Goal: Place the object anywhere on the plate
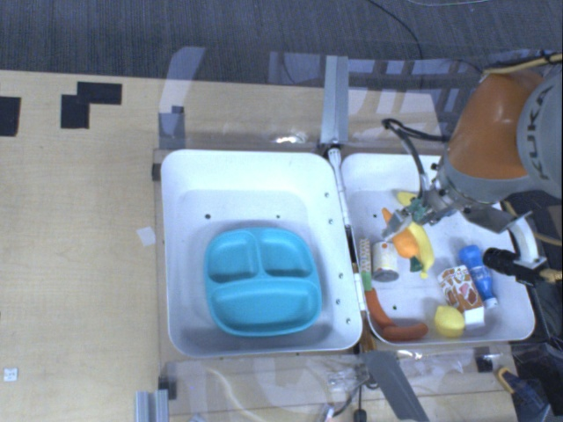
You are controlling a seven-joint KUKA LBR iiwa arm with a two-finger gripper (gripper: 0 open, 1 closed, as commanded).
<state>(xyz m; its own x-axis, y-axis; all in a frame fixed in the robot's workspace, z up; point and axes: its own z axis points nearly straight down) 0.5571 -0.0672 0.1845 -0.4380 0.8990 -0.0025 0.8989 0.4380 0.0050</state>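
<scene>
Illumination is even, bright and diffuse from overhead. Shadows are soft and short inside both bins. The left bin (180, 236) reads near overexposed, with small glare spots on its far rim. Overall focus is slightly soft.

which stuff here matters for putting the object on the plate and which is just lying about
Belongs to the job:
- blue divided plate in the left bin
- gripper, low over the right bin
- banana and orange toy under it; which one it is after is unclear

Lying about:
- small can
- sausage
- lemon
- blue bottle
- printed carton
</scene>
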